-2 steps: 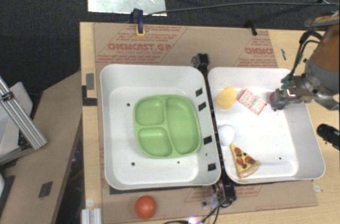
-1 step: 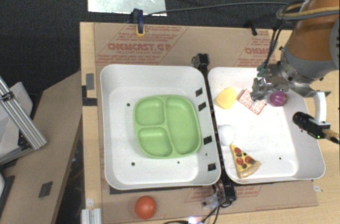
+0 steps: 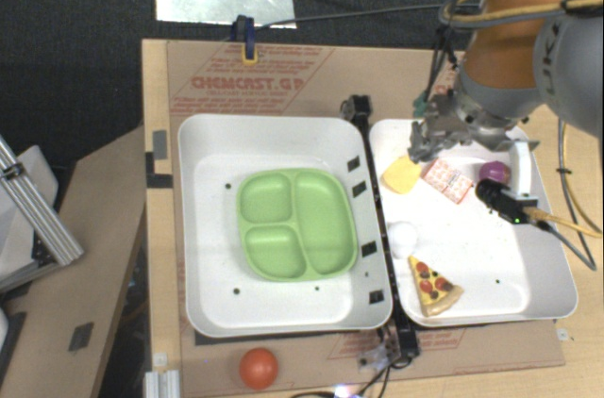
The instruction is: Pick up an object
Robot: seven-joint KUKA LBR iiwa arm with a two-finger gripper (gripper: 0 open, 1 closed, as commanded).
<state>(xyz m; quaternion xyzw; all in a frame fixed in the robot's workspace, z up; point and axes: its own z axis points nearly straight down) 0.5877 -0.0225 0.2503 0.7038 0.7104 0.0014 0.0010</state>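
My gripper [image 3: 427, 141] hangs over the back left of the right bin [image 3: 528, 288], just above a yellow block [image 3: 400, 175] and beside a red-and-white patterned packet [image 3: 447, 180]. A purple round piece [image 3: 494, 171] lies to the right of the packet, partly behind a black part of the arm. A white ball [image 3: 403, 238] rests at the bin's left wall, and a toy pizza slice [image 3: 433, 284] lies near the front. Nothing shows between the fingers.
The left bin [image 3: 212, 189] holds a green divided plate [image 3: 294, 223]. An orange-red ball [image 3: 259, 367] sits on the cardboard in front of the bins. Black clips line the wall between the two bins. Cables trail from the arm across the right bin's right side.
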